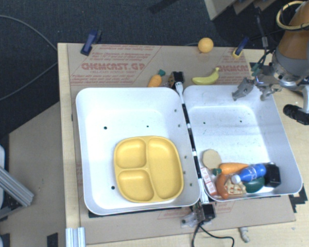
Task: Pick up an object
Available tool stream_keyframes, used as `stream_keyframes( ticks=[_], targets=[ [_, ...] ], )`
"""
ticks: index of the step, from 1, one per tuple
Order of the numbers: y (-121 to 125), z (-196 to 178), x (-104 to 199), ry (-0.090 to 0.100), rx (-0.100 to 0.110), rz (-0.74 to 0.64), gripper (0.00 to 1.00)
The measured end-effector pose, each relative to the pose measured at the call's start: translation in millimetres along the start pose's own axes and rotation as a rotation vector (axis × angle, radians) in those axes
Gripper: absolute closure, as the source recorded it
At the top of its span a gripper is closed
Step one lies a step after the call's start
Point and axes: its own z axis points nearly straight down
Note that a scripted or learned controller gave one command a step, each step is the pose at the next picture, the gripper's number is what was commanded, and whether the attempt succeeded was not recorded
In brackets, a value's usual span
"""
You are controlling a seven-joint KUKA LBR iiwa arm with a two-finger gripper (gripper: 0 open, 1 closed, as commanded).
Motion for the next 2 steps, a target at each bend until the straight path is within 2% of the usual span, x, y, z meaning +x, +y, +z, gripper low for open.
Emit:
stream_keyframes(
  ticks=[1, 2],
  targets=[
    [1.3, -70.3, -3.0, -0.001, -0.002, 0.001, 0.0],
    [-36.0, -10.0, 53.1, 0.003, 0.005, 0.0, 0.0]
  ],
)
